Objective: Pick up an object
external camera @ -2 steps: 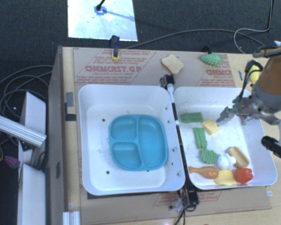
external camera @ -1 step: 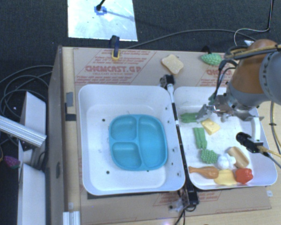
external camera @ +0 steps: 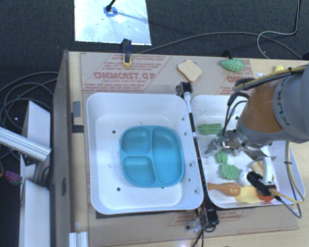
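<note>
The arm hangs low over the right bin (external camera: 208, 103), its end effector (external camera: 220, 145) down among the toy food. From here I can't tell whether it is spread or pinching anything, so no catch to report.

The likely prize is the small green piece (external camera: 222, 157) just below the tip. A longer green piece (external camera: 210, 129) lies just above, and a bumpy green one (external camera: 229, 172) sits further down, beside the chicken drumstick (external camera: 227, 189).

Trouble ahead, I'd say: these pieces crowd together, so a closing grip could nudge one aside or catch two at once. The divider wall is near on the left, leaving little room that way.

The left bin (external camera: 100, 138) holds a blue divided plate (external camera: 151, 156) with open floor around it.
</note>
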Controlling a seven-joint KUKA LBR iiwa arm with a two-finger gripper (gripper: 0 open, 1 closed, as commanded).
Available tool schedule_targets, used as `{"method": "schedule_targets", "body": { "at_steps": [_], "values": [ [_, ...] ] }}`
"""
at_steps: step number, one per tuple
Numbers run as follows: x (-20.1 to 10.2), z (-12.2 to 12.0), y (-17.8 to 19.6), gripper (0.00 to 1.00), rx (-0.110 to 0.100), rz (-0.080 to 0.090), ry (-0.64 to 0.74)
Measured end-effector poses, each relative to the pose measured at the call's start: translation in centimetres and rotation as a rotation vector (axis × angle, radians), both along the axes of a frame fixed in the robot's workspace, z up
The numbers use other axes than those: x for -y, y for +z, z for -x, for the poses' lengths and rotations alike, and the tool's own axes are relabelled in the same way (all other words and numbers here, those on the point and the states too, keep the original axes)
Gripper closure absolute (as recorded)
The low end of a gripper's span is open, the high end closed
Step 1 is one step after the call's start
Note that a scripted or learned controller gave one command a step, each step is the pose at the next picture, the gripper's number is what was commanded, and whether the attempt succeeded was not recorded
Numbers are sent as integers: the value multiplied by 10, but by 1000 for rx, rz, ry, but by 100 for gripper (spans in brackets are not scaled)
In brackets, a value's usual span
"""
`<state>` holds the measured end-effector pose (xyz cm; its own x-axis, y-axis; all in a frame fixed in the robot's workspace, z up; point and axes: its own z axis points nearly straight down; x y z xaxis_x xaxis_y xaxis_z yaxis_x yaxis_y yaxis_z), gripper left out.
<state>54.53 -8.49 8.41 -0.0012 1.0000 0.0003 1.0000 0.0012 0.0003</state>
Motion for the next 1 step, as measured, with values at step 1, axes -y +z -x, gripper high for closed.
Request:
{"method": "schedule_targets", "body": {
  "at_steps": [1],
  "values": [
    [0,-1,10,100,2,0,1]
  ]
}}
